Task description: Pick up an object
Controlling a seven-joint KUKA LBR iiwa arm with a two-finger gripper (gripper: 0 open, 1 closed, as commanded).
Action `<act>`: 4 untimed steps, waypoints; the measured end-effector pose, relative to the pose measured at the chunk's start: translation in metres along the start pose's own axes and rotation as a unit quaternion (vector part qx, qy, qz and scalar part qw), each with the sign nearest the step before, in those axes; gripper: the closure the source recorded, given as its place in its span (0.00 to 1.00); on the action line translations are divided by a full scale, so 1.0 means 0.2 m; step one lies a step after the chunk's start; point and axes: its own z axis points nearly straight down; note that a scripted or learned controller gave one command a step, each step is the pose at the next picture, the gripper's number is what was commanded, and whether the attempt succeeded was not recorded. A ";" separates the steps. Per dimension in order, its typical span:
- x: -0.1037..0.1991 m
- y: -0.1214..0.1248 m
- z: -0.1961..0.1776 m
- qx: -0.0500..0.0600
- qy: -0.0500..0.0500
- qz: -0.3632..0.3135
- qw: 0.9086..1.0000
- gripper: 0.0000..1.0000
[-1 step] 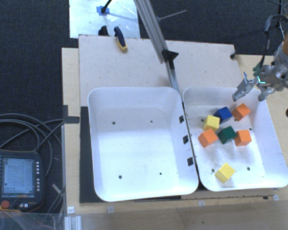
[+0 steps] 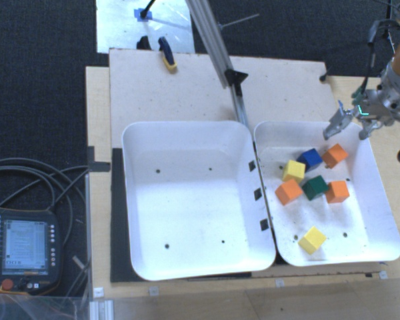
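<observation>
The right bin (image 2: 385, 213) holds several small cubes. A blue cube (image 2: 311, 158) and an orange cube (image 2: 334, 155) lie near its far side, with a yellow cube (image 2: 294, 171) beside them. An orange cube (image 2: 289, 192), a green cube (image 2: 315, 187) and another orange cube (image 2: 337, 191) form a row in the middle. A second yellow cube (image 2: 313, 239) lies alone near the front. My gripper (image 2: 350, 128) hangs over the bin's far right corner, above and behind the orange cube, open with nothing between its fingers.
The left bin (image 2: 130, 179) stands next to the right one. A slanted metal pole (image 2: 210, 35) ends at the bins' shared far corner. A blue and yellow tool (image 2: 167, 53) lies on the board behind. A teach pendant (image 2: 23, 249) with cables sits at the lower left.
</observation>
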 end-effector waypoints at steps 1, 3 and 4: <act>0.02 -0.03 0.22 0.002 0.000 0.001 1.000 0.00; -0.01 -0.02 0.70 0.002 0.000 0.002 1.000 0.00; -0.02 -0.01 0.63 -0.002 0.000 0.001 1.000 1.00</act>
